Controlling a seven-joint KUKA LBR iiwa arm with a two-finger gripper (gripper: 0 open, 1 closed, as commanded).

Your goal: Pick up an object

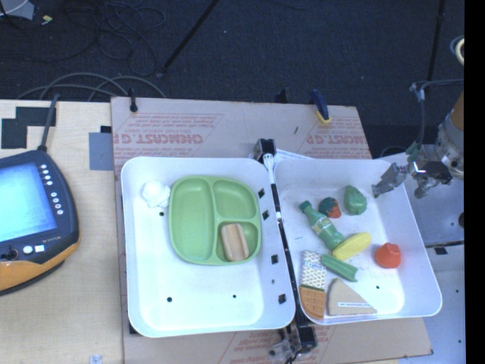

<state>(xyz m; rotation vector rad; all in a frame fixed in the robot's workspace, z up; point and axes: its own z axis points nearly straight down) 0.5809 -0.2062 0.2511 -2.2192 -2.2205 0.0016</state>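
Nearest you in the right bin [424, 279] lie one sandwich wedge [345, 298] and one waffle cone [311, 275]. Beyond them you have one cucumber [338, 267], one banana [352, 244], one red tomato [388, 255], one green bottle [321, 225] and two green vegetables [354, 199]. Above the bin's far right corner, the fingers [402, 177] hang spread and unladen, apart from all of them. The left bin [151, 294] holds one green plate [197, 218].
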